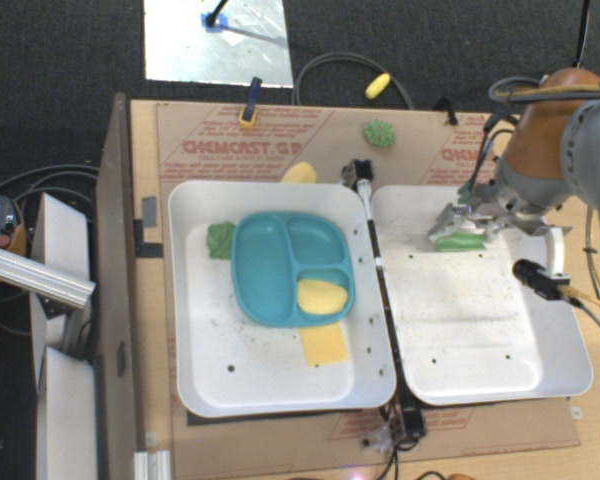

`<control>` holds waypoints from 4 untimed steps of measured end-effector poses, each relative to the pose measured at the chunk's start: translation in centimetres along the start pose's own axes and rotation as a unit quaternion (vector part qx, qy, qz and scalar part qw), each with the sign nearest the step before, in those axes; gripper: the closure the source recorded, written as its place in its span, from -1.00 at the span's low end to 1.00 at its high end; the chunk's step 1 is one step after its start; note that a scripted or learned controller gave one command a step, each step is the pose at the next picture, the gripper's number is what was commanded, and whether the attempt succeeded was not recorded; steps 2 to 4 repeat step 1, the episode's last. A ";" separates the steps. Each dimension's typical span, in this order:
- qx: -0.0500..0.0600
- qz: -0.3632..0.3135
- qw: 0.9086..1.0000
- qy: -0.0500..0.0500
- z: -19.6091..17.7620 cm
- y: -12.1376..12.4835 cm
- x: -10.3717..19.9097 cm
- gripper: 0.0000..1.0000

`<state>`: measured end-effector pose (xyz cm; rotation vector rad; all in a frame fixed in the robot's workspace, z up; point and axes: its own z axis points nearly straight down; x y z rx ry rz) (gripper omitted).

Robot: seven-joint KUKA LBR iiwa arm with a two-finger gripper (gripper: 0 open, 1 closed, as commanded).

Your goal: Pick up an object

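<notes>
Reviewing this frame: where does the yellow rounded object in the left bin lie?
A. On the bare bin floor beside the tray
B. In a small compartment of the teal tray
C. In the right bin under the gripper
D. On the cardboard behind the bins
B: the yellow rounded object sits in the lower right compartment of the teal tray within the left bin.

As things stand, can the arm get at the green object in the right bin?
Probably yes: the gripper is already down over the green object near the right bin's back edge, with nothing lying on it.

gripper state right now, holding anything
Gripper: low in the right bin, right at a green object; open or shut cannot be told.
</notes>
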<state>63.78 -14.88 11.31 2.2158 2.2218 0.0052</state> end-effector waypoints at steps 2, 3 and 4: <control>0.002 -0.003 1.000 0.001 -5.1 -1.9 5.9 1.00; 0.002 -0.003 1.000 0.001 -5.1 -1.9 5.9 1.00; 0.002 -0.003 1.000 0.001 -5.1 -1.9 5.9 1.00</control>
